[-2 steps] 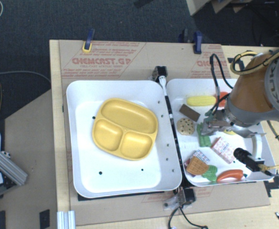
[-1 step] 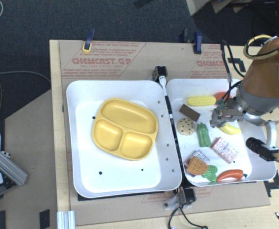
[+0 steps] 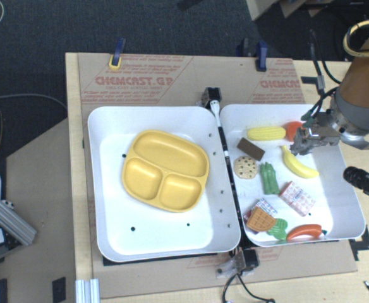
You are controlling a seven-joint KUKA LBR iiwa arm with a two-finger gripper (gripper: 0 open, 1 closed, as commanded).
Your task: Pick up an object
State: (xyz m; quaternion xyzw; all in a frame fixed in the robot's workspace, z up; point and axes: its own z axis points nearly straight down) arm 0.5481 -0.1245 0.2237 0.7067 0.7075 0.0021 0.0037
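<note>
My gripper (image 3: 300,142) hangs over the upper right part of the right bin (image 3: 342,223), at the end of the grey arm with the orange band. It is just above the top end of a yellow banana (image 3: 300,166) and next to a red object (image 3: 292,129) that it partly hides. A corn cob (image 3: 265,133) lies to its left. Further left are a brown bar (image 3: 250,149) and a cookie (image 3: 245,167). Nothing visibly hangs from the gripper.
Lower in the right bin lie a green vegetable (image 3: 270,178), a pink-white packet (image 3: 297,197), a waffle piece (image 3: 261,218), a green toy (image 3: 277,228) and a red sausage (image 3: 303,231). The left bin (image 3: 105,137) holds a yellow divided plate (image 3: 165,170).
</note>
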